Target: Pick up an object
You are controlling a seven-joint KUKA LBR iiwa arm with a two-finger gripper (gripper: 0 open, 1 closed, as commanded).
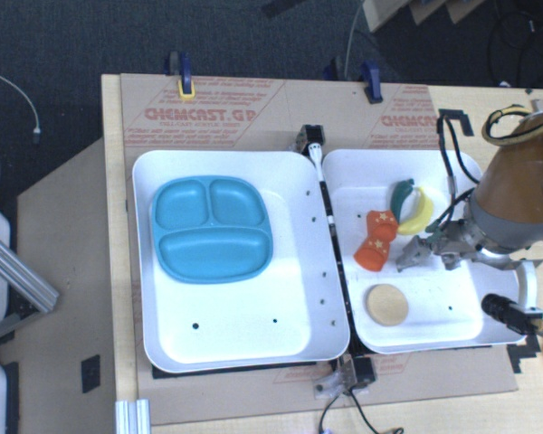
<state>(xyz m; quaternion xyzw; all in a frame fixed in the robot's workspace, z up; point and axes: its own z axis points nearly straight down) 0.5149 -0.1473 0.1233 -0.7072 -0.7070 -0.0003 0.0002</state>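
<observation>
The right bin [452,328] holds an orange-red cup with yellow stars [377,239], lying on its side. Behind it lies a yellow banana [418,213] with a green piece [402,196] against its left end. A tan round disc [387,304] rests near the bin's front. My gripper [430,253] hangs low over the bin floor, just right of the cup and just in front of the banana. It is open, with nothing between its fingers.
The left bin [253,324] holds a blue divided plate [214,228]. A black divider with clamps [324,208] runs between the bins. Cables [448,156] hang over the right bin's back right corner, beside my arm [518,197].
</observation>
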